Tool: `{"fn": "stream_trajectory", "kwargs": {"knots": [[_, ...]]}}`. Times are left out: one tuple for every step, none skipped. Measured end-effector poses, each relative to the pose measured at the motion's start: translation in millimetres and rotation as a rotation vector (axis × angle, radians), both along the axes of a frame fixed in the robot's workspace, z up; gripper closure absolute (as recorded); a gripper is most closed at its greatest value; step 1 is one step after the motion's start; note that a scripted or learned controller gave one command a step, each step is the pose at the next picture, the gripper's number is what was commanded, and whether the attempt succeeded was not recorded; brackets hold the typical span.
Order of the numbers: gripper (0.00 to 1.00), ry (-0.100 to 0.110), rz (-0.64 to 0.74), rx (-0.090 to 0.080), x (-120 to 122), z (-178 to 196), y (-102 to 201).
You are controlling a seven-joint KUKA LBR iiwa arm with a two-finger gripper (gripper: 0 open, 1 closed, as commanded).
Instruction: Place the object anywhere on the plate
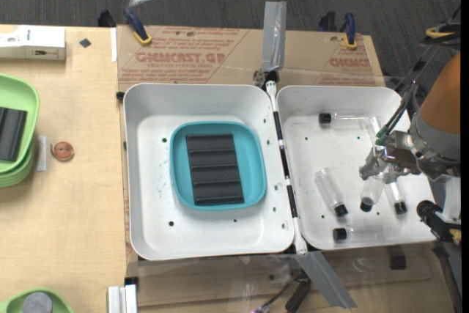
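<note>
The clear vials lie scattered in the right bin [308,102], see-through tubes with black caps: one [341,117] near the far wall lying crosswise, one [330,191] toward the middle pointing its cap at the near edge, one [370,196] just under the arm's tip, one [397,199] beside it to the right, and a stubby one [352,234] close to the near wall. The gripper [379,166] hangs low over the right side of that bin, right above the third vial, but from here I cannot tell whether its fingers are apart or together, or whether anything sits between them. The teal plate [178,157] rests in the middle of the left bin [146,113] with a black ridged insert [214,168] covering most of it. Both bins sit side by side on the desk [66,231] over a sheet of cardboard [198,48] clamped at the back. On the far left a green dish [28,100] pokes in, a small copper-coloured disc [63,151] beside it
</note>
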State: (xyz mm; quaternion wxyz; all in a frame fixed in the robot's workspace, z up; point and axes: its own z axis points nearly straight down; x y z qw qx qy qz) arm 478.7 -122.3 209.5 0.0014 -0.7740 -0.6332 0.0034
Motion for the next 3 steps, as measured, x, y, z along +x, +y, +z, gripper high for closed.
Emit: {"fn": "stream_trajectory", "kwargs": {"knots": [[1.0,0.001,0.001,-0.001,0.7,8.0,-1.1],[1.0,-0.003,0.245,0.003,-1.2,-19.2,94.5],[1.0,-0.003,0.337,0.002,17.0,-19.2,128.8]]}}
